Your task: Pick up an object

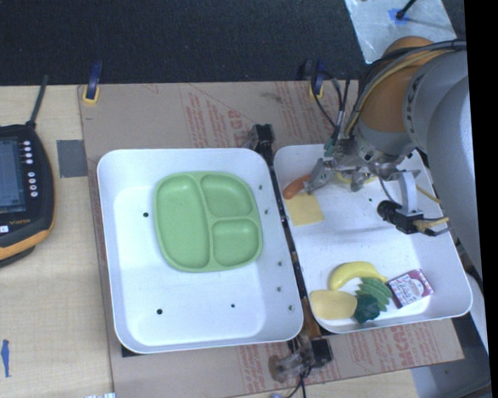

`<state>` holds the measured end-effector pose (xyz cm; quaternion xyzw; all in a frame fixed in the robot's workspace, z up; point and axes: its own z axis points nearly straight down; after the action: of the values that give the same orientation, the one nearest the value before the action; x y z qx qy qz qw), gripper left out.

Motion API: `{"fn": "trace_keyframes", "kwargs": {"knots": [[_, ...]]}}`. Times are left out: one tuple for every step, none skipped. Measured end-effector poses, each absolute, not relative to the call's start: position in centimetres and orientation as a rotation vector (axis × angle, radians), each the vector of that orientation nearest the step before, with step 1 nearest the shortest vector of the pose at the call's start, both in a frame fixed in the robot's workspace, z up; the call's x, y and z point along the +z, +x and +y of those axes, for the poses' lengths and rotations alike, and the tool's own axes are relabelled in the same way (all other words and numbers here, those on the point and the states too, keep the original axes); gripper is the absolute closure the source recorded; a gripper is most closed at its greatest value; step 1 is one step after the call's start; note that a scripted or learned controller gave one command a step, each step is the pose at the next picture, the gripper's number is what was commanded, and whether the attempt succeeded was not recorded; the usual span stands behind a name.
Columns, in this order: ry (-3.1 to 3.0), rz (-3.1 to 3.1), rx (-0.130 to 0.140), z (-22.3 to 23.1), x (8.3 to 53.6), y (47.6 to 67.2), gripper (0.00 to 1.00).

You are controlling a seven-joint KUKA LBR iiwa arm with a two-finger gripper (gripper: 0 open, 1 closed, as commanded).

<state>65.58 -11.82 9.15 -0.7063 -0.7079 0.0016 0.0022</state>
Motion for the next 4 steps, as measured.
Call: {"fn": "trace_keyframes", "kwargs": {"knots": [[-2.220,-2.223,0.003,-21.3,13.9,65.6,0.00],[-2.213,-2.226,0.004,-17.2,9.2,64.8,0.00],[-2.216,-2.224,0.005,-19.8,9.2,60.9,0.00],[-2.215,-2.223,0.005,-15.8,9.1,56.6,0.00]]}}
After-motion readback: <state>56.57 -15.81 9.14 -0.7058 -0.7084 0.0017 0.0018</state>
